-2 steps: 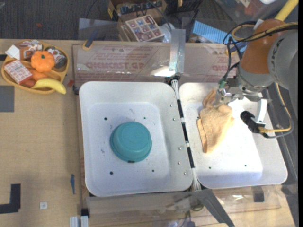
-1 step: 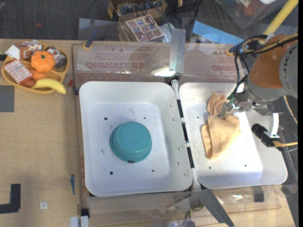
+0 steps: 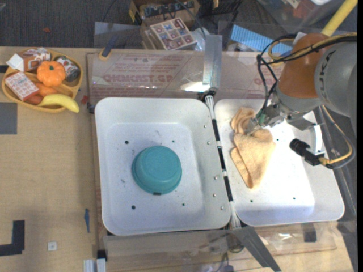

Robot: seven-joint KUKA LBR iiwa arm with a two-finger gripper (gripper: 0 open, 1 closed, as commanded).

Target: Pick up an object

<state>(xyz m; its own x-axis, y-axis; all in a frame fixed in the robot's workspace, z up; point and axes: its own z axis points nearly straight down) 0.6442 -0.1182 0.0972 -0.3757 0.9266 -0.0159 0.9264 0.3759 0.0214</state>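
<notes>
**Gripper down on the tan cloth in the right bin**

Nearest the camera, the left shallow white plastic bin (image 3: 113, 152) holds a round teal bowl (image 3: 157, 169) turned upside down, sitting a little below the bin's middle. Beside it, the right shallow white plastic bin (image 3: 317, 203) holds a crumpled tan cloth (image 3: 251, 152) lying along its left side, close to the wall the two bins share. Its lower part spreads flat; its upper end is bunched up.

At that bunched upper end the two-finger gripper (image 3: 260, 121) meets the cloth, fabric gathered right at its tip. Whether the fingers are spread or pressed together on the fabric cannot be told from this slant. The grey arm with its orange band (image 3: 300, 72) comes in from the right above the bin.

Farther back, on the bench's left corner, a yellow dish (image 3: 11, 89) carries a small orange pumpkin (image 3: 51, 73) and a yellow banana (image 3: 59, 101).
</notes>
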